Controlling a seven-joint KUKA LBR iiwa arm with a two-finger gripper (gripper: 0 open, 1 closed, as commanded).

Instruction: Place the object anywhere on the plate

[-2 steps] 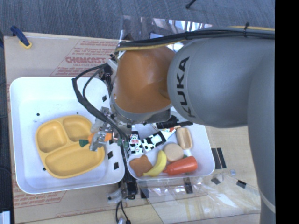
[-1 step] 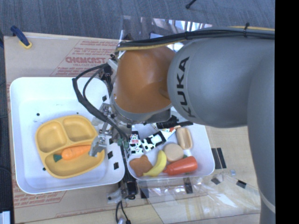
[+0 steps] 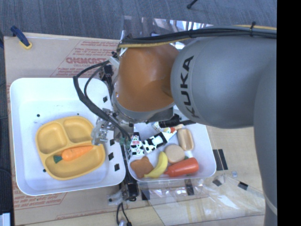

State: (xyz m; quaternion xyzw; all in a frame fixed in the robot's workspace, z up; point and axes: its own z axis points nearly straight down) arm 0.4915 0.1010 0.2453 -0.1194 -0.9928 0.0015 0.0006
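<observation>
Camera view looks down on two white bins side by side on the surface, with the grey arm point(image 3: 221, 79) reaching in from the right and its orange band point(image 3: 143, 81) filling the middle of the frame. In the left bin point(image 3: 23, 98) sits a yellow plate point(image 3: 49, 138) with three compartments, and a toy carrot point(image 3: 73, 153) lies across its lower compartment, green end toward the left, orange body pointing right toward the plate's edge. The carrot rests wholly on the plate and nothing grips it. The gripper point(image 3: 101, 132) hangs just beside the plate's right rim, near the carrot's tip but apart from it; from this angle the wrist and cables crowd the spot, and I cannot tell whether the jaws are released or clenched. Nothing is visible between them. The right bin point(image 3: 207, 145) at lower centre holds the other toys: a banana point(image 3: 159, 166), a red pepper point(image 3: 183, 167), a brown cookie-like piece point(image 3: 140, 166), a tan round piece point(image 3: 173, 153), a hot dog point(image 3: 185, 138) and a black-and-white cow-patterned piece point(image 3: 143, 146). Judging by how things lie, the carrot looks like the object meant, and the placing appears done, since it sits steady inside the plate. What seems left is only for the arm to draw clear of the left bin without nudging the plate or the carrot.
</observation>
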